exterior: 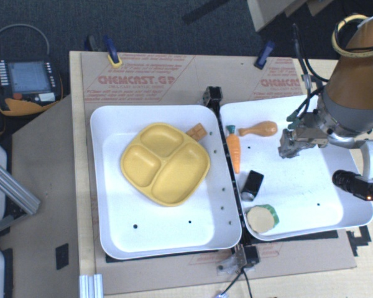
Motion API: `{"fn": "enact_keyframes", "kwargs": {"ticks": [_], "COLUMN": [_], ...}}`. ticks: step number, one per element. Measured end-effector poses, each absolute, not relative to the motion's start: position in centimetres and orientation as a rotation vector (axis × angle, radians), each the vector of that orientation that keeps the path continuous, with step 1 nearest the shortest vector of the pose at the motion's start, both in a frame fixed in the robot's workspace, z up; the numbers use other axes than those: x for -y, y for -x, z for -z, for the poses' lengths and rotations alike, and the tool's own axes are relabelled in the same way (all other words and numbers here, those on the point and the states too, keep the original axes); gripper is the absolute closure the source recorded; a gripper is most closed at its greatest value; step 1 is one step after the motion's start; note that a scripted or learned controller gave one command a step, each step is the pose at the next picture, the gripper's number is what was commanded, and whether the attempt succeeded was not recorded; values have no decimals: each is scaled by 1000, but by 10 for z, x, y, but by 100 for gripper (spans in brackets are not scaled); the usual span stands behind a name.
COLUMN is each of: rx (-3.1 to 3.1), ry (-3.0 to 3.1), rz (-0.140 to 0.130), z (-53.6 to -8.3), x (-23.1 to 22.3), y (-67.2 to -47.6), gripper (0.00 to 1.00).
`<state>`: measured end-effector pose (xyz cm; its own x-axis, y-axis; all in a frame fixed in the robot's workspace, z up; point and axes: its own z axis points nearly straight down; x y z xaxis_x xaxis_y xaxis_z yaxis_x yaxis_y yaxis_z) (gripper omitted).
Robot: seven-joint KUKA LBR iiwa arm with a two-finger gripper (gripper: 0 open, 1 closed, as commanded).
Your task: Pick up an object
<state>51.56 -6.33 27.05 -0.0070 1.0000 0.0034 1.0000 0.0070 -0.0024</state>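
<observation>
Hovering: gripper (pixel 290 146) over right bin (pixel 336 210), can't tell its grip
Nearby: wooden pestle (pixel 259 129) just left, carrot (pixel 234 152) by the divider
Right bin also: black block (pixel 253 184), round cookie (pixel 262 218)
Left bin (pixel 112 185): yellow divided plate (pixel 165 164), wood block (pixel 196 131)
Writing: "CHEMCAST" on cardboard (pixel 137 79)

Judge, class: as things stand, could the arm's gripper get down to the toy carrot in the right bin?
Probably yes. The carrot lies uncovered, left of the gripper, though tight against the bin's left wall.
</observation>
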Motion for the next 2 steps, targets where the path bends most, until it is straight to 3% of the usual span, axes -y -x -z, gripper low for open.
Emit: {"fn": "enact_keyframes", "kwargs": {"ticks": [2], "rx": [2227], "ry": [2213], "rz": [2], "z": [-254], "x": [-46], "y": [-527], "gripper": [100]}}
